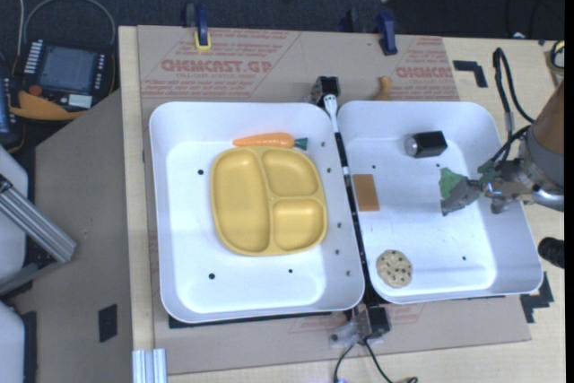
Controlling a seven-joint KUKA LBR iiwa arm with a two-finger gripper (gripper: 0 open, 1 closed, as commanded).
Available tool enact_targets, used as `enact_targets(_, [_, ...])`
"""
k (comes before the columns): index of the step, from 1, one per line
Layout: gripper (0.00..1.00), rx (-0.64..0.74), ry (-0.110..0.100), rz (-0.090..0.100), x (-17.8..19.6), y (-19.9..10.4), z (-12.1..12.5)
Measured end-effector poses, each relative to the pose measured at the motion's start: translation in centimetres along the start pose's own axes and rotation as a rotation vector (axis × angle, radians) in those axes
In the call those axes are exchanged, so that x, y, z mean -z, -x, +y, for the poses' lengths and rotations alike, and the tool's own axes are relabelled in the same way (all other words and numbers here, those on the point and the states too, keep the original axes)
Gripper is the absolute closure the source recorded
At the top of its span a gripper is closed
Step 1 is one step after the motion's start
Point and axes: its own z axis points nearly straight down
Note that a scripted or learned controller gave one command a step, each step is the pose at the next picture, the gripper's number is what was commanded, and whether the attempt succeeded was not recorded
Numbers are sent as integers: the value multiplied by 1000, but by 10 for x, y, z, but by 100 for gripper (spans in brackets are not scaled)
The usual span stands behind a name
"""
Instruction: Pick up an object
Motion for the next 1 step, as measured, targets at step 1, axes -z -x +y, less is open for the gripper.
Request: enact_targets(1, [0,0,-1,0,-63,0,5])
